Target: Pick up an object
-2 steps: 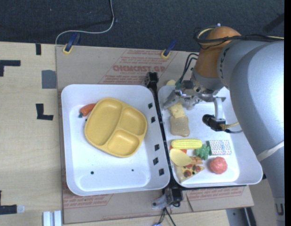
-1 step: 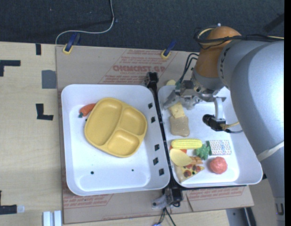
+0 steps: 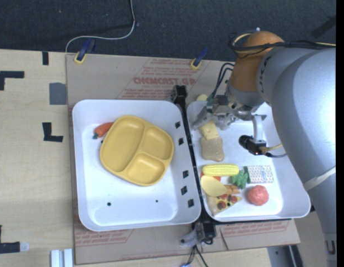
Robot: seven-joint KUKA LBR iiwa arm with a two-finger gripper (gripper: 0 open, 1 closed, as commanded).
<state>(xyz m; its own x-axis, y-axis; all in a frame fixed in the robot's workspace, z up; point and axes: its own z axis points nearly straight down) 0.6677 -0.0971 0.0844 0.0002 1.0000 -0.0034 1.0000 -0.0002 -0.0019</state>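
Note:
My gripper (image 3: 212, 121) hangs over the top left part of the right bin (image 3: 291, 204), open, its two grey fingers spread on either side of a pale yellow block (image 3: 209, 131). The block lies just below the fingertips and is not held. A tan slab (image 3: 212, 148) lies next to the block, toward the front. Further forward are a corn cob (image 3: 220, 171), a green piece (image 3: 240, 178), a yellow wedge (image 3: 213, 186), a pizza slice (image 3: 225, 200), a red ball (image 3: 258, 195) and a small patterned box (image 3: 260, 174).
The left bin (image 3: 91, 204) holds a yellow divided plate (image 3: 137, 149) with an orange carrot (image 3: 103, 129) at its upper left edge. The arm's grey body (image 3: 305, 104) covers the right bin's right side. A black cable loop (image 3: 252, 143) hangs by the wrist.

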